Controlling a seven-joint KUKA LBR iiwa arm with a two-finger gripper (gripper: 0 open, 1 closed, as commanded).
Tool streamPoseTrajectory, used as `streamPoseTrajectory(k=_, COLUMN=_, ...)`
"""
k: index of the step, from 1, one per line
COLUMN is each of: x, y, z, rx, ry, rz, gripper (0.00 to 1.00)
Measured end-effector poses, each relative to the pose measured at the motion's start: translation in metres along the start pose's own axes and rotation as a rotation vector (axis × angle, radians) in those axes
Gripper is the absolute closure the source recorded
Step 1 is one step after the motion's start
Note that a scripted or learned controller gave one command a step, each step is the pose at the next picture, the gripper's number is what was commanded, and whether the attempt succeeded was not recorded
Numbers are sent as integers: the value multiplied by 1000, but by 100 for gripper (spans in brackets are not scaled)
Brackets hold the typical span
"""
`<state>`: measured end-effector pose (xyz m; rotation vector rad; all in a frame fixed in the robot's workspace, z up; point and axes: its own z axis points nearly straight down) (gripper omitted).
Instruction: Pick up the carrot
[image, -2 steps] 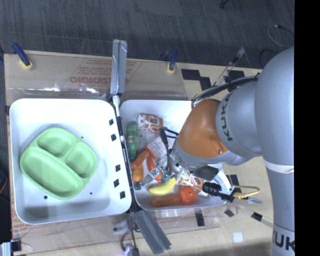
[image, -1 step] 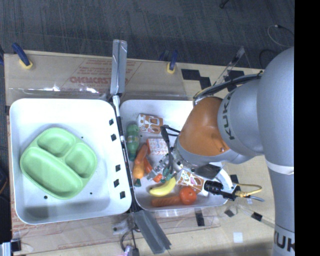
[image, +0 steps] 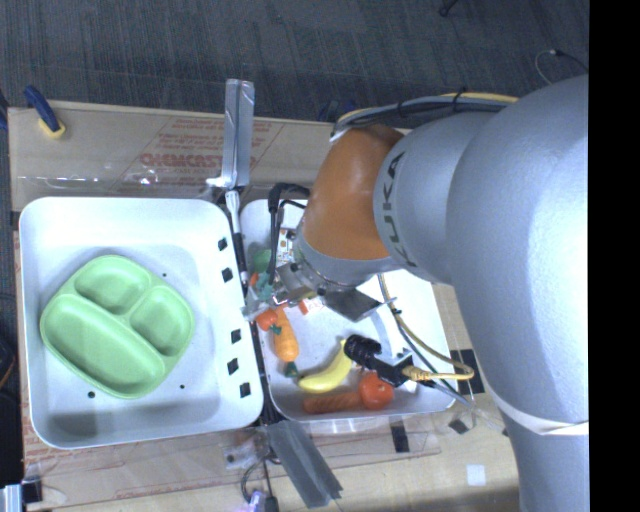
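- Carrot, a small orange plastic one (image: 284, 338), lies in the right-hand shallow white bin (image: 432, 300), near its left wall, just beside a yellow plastic banana (image: 330, 375).
- Its long axis runs roughly up-down in the camera view, slightly tilted; which end is the tip is unclear.
- Claw (image: 272, 294) hovers just above the carrot's upper end; its grip cannot be told.
- Judged step: approach. Next comes lowering astride the carrot, across its width.

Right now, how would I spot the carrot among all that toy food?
Look in the right-hand bin, the one under the big grey arm. Along its left wall, just below the gripper, lies the carrot: a short orange stub. The banana beside it is yellow and curved; the food past that is red.
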<state>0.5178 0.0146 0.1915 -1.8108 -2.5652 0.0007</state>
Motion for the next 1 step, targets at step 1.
streamPoseTrajectory(k=1, x=-58, y=-62, z=0, rx=1, ry=0, rz=-481, gripper=100)
